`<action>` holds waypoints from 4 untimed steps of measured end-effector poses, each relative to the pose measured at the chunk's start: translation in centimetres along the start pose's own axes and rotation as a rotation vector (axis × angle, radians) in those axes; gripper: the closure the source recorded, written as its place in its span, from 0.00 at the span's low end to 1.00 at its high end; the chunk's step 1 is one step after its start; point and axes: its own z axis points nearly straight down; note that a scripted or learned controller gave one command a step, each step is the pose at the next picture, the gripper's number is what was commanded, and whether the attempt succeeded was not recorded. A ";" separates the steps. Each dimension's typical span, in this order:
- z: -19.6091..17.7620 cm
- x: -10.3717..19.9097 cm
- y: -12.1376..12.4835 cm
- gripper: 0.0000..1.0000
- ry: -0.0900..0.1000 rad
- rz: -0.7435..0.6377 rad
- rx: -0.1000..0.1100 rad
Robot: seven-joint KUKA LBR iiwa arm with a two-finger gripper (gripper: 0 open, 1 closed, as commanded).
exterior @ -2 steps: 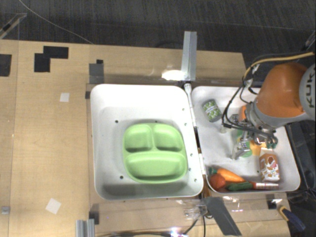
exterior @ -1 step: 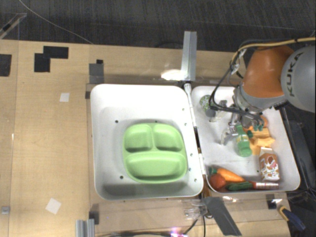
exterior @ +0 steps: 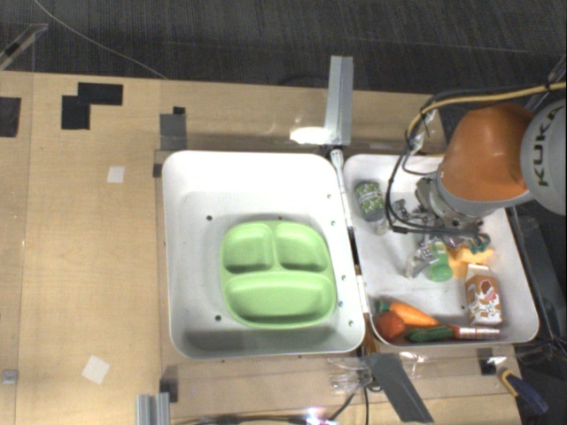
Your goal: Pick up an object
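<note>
The claw (exterior: 436,253) is seen lowered into the right bin (exterior: 523,321), at 3 o'clock of the view, directly over a small green object (exterior: 439,269) and beside a yellow piece (exterior: 468,258); how wide it stands cannot be told. A carrot (exterior: 410,312) is laid near the bin's 6 o'clock wall, its long axis running from 10 to 4 o'clock. A green divided plate (exterior: 278,273) is set in the left bin (exterior: 186,237) on the tabletop (exterior: 80,264).

Glossy green plastic tray (exterior: 278,273), matt wooden bench (exterior: 80,264)
</note>
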 end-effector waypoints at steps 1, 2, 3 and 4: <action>0.1 -2.4 1.5 0.00 0.000 -0.073 0.000; -0.3 7.2 2.7 0.00 -0.002 -0.187 0.003; 0.0 0.1 -1.9 0.00 -0.002 -0.394 -0.001; -0.2 3.7 1.6 0.00 -0.001 -0.415 0.000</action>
